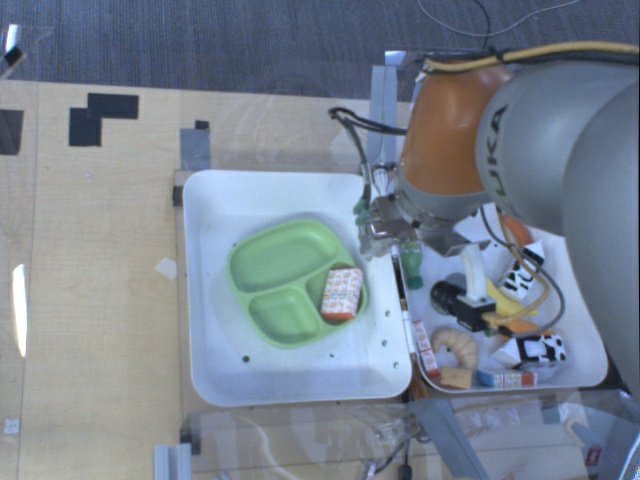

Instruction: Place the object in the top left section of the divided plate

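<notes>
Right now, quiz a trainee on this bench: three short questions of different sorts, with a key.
1. True or false: the patterned carton lies in the top left section of the green divided plate.
2. Multiple choice: which bin holds the green divided plate? A. the left bin B. the right bin C. neither
3. Fill in: the end effector hangs above the boundary between the two ____.

Key: 1 false, it lies in the right section; 2 A; 3 bins.
</notes>
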`<state>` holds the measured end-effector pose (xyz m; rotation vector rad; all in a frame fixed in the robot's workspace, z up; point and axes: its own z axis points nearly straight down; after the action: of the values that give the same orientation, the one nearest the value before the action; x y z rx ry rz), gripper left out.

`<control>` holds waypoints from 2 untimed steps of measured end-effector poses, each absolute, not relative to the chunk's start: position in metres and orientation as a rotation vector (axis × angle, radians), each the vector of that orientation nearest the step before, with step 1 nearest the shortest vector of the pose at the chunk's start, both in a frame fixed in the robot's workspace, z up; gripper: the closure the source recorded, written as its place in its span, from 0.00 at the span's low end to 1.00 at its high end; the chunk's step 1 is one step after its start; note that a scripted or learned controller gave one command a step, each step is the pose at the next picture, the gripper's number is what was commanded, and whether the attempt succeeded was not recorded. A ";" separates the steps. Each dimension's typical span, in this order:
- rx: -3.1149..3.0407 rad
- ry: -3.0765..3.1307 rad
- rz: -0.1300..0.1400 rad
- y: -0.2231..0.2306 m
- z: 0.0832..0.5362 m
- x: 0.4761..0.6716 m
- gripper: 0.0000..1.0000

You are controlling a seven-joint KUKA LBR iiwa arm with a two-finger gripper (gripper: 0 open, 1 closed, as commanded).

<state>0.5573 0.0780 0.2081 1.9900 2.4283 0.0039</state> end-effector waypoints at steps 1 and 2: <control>1.861 2.526 0.010 0.151 0.273 0.524 1.00; 1.861 2.526 0.009 0.151 0.273 0.524 0.00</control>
<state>0.5236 0.1508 0.2729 1.8610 2.5263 0.0090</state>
